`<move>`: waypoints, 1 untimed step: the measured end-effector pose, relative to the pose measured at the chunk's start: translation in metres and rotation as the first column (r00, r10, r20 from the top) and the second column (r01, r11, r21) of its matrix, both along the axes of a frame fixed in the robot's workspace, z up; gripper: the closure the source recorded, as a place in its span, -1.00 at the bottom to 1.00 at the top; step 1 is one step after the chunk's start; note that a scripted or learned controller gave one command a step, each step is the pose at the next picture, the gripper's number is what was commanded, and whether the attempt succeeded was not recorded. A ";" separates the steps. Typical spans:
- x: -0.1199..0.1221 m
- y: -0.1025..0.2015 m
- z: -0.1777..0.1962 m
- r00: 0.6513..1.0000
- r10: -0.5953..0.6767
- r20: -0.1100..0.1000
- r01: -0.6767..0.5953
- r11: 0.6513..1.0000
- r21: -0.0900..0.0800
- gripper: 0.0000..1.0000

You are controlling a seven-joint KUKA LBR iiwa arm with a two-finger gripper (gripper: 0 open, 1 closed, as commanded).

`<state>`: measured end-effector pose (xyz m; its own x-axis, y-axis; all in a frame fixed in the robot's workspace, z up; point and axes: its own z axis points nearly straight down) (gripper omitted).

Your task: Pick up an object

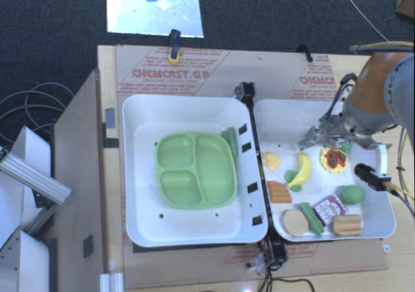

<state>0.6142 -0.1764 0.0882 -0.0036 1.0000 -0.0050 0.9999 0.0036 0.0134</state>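
Right now I read this as the approach step: my arm point(382, 93) reaches in from the right edge of the frame, and the end effector point(318, 133) hangs low over the upper part of the right bin point(279, 112), on bare white floor. I cannot tell whether it is released or clenched, and I see nothing in it, so nothing counts as picked yet.

The candidates lie below and beside it in that bin: a banana point(300, 170) just below the tip, a round pizza piece point(334, 159) to its right, a small yellow piece point(272, 161) left of the banana, then an orange slab point(279, 192), a green ball point(352, 194), a dark packet point(329, 208) and a bread roll point(347, 224) near the lower rim. The left bin point(139, 154) holds a green tray point(196, 170).

My judgement: the banana is the nearest target, so the next move calls for shifting down-frame to centre over it, aligning across its narrow width, then descending.
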 end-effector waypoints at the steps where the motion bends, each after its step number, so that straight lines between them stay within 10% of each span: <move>1: 0.059 -0.031 0.072 1.000 0.001 0.001 -0.001 1.000 0.000 -1.00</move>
<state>0.6728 -0.2075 0.1605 -0.0051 1.0000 -0.0055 0.9999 0.0051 0.0139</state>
